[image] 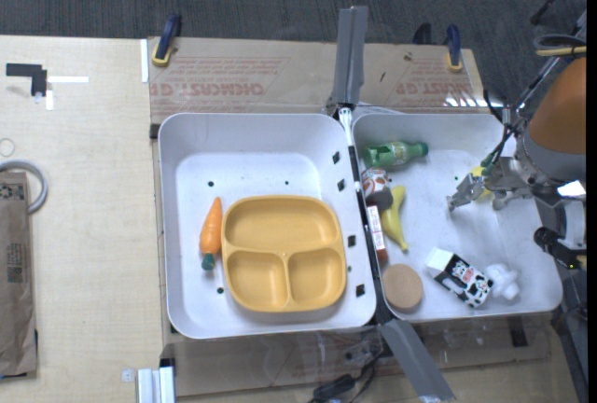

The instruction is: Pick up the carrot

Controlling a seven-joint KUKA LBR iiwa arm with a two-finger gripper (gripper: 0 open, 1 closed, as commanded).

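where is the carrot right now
The carrot lies in the left bin, against the left edge of the yellow divided plate, far from the gripper over the right bin.

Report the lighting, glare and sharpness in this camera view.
Camera view: even, soft light, faint shadows; mild glare on the white right bin floor; carrot and yellow tray sharp; gripper small and slightly soft near the arm.

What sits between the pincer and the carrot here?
In the camera view, the pincer is over the right bin; between it and the carrot lie the banana, the bins' shared walls and the yellow divided plate.
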